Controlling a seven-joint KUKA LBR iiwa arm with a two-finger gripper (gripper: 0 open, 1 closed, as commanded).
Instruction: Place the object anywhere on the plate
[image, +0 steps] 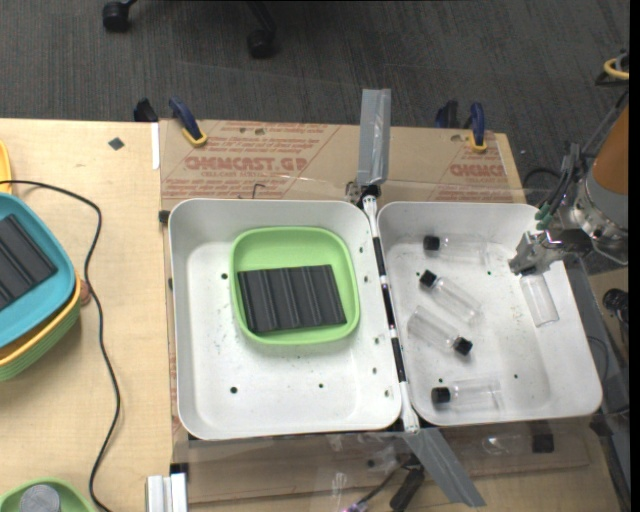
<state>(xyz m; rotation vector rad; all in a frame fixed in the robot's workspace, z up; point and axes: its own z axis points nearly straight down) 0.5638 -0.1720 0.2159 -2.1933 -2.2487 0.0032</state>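
The vials (447, 292) lie scattered in the right bin (575, 390), clear, light and slippery, likely fragile; better to grasp mid-body. The gripper (528, 256) hangs near the bin's right edge; its jaw state I cannot tell. The plate (343, 250) sits in the left bin (195, 390).

Grey arm (610, 190) with orange band low at the right edge, hand (527, 257) angled down-left

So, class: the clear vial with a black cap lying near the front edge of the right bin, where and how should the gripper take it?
Grip the vial across its clear body, coming straight down from above. It lies flat, cap toward the left bin, so the fingers should close front-to-back over the barrel's narrow width.
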